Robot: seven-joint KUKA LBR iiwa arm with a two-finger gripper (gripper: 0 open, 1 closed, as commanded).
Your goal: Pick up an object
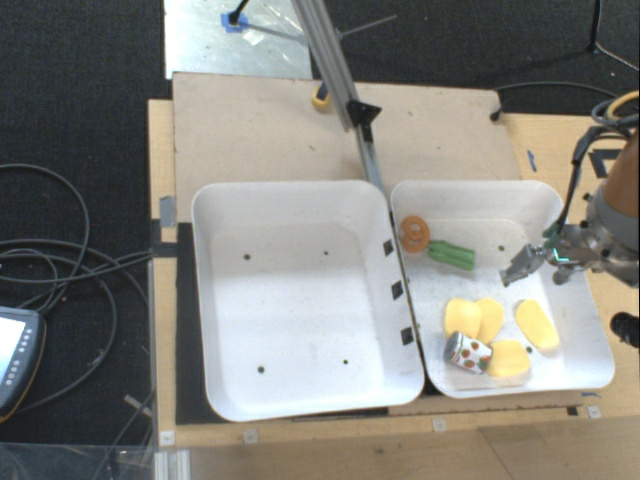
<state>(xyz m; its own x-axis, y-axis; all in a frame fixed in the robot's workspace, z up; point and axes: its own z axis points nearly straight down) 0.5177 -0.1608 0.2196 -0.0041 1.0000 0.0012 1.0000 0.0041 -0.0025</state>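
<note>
Two shallow white bins sat side by side on the table (250,128). The left bin (215,268) showed bare white floor with a few small dark holes. The right bin (470,203) held all the objects.

In that right bin, an orange disc-shaped piece (415,232) lay near the bin's 10 o'clock corner, just beside the dividing rims. A green cylinder (452,255) lay on its side just at the disc's 4 o'clock, close to it. Toward the bin's 6 o'clock sat a cluster of yellow pieces: two rounded ones (474,318) touching each other, another (510,359) at their 5 o'clock, and an elongated one (537,324) lying apart at their 3 o'clock. A small grey can with red spots (467,352) lay tilted at the 7 o'clock end of the cluster, touching the yellow pieces beside it.

The arm (620,203) reached in from 3 o'clock. Its tool (538,265) hung over the bin's 3 o'clock side, above bare floor, at the green cylinder's 3 o'clock and at the elongated yellow piece's 12 o'clock. Nothing showed between its tips; whether they stood wide or narrow could not be told.

A slanted grey pole (325,43) crossed the table from 12 o'clock.
</note>
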